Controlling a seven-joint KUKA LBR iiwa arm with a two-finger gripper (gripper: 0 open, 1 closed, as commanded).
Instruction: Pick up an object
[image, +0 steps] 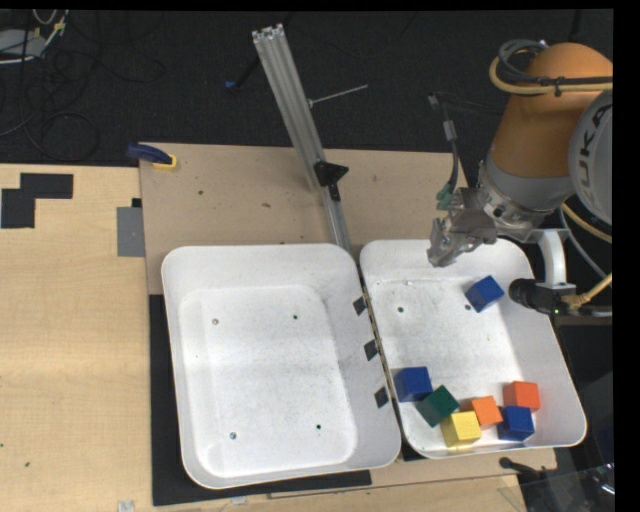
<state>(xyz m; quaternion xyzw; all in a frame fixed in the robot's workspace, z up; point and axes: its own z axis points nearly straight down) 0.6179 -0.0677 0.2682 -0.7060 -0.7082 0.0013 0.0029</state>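
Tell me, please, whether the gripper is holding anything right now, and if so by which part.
Nothing shows between the tips of the gripper, which hangs above the right bin, apart from the nearest blue cube.

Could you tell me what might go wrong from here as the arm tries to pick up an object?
The gripper hangs over the right bin's far rim, so descending there might strike the rim. The lone blue cube sits tilted, so fingers could slip off. The blocks near the yellow cube are packed tightly, leaving little finger room.
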